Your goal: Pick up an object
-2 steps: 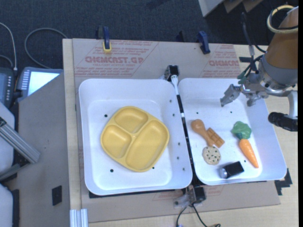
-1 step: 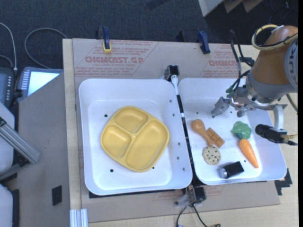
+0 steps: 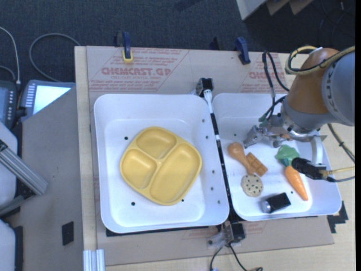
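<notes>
A: From the overhead camera, where does the gripper [image 3: 277,135] sit?

B: Over the far part of the right bin [image 3: 316,208], above the toys. I see metal parts splayed at the wrist, but whether the jaws are open or closed I cannot tell, and nothing shows held.

A: And the candidates for picking?

B: All in the right bin: a wooden spoon [image 3: 243,156] near the divider, a round cookie [image 3: 252,185] just below it, a black block [image 3: 276,202] near the front rim, a carrot [image 3: 295,182] toward the right, and a green piece [image 3: 287,153] touching the carrot's top. The left bin [image 3: 107,168] holds a yellow divided plate [image 3: 161,165].

A: How would you do the pick well?

B: I'd judge the carrot or the black block easiest, since each lies fairly apart from its neighbours. Come straight down, jaws across the narrow width, and avoid nudging the green piece. The spoon and cookie lie close together, so a grasp there risks catching both.

A: Any writing?

B: The board under the bins reads "CHEMCAST GP" in red, printed at a slant
</notes>
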`<state>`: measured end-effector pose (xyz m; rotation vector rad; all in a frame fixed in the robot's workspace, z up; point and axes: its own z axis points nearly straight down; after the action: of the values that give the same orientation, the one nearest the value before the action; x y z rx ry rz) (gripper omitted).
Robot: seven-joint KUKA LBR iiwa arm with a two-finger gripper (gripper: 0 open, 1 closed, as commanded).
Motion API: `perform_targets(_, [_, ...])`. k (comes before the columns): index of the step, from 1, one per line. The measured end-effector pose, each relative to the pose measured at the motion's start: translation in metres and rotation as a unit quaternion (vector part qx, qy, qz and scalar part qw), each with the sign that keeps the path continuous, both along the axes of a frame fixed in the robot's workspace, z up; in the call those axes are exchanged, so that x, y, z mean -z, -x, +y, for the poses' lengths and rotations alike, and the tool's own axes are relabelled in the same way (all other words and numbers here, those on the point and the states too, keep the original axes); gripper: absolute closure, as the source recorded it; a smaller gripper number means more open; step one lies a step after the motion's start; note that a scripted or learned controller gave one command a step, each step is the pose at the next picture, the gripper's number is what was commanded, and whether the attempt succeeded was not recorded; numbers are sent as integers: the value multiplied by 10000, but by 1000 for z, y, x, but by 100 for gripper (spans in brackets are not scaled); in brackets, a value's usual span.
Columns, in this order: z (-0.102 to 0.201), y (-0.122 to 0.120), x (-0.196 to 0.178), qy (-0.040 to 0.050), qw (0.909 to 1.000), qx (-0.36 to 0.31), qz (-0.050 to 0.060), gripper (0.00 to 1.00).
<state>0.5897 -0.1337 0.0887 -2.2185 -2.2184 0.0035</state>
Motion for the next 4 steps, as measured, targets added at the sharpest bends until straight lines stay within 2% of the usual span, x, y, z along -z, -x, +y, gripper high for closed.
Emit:
perform_targets(1, [0,0,4,2,10000,4,-7,0])
perform_targets(2, [0,0,-6,6,10000,5,-19,100])
perform_targets(4, [4,-4,-91,14,10000,-5,-43,100])
